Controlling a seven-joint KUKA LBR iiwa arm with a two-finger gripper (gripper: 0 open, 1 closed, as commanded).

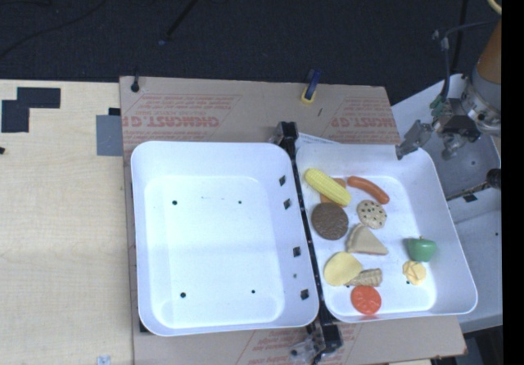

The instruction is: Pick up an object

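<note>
Nearest the camera, at the front of the right bin (pixel 454 224), lies a round red tomato slice (pixel 366 299). Just behind it sits a small ridged tan piece (pixel 368 277), touching a yellow chip-shaped piece (pixel 340 268) on its left. To the right, near the bin's front corner, is a small pale yellow lump (pixel 414 272), and just behind that a green pepper (pixel 422 250). In the middle of the bin a tan wedge (pixel 366 241) lies beside a dark brown round patty (pixel 330 221), with a speckled cookie (pixel 371 213) just behind the wedge. At the back are a yellow corn cob (pixel 327 187), lying at a slant, and an orange-red sausage (pixel 368 188) to its right. All these pieces rest loose on the bin floor, none of them lifted.

The left bin (pixel 147 191) sits beside it, the two meeting along a black clamp strip (pixel 296 216). Both stand on a cardboard sheet (pixel 221 114) on the wooden desk (pixel 57 224).

The hand (pixel 446 128) hangs at the right, beyond the back corner of the right bin and well apart from the food pieces; nothing is between its fingers, and I cannot tell how far they are spread.
</note>
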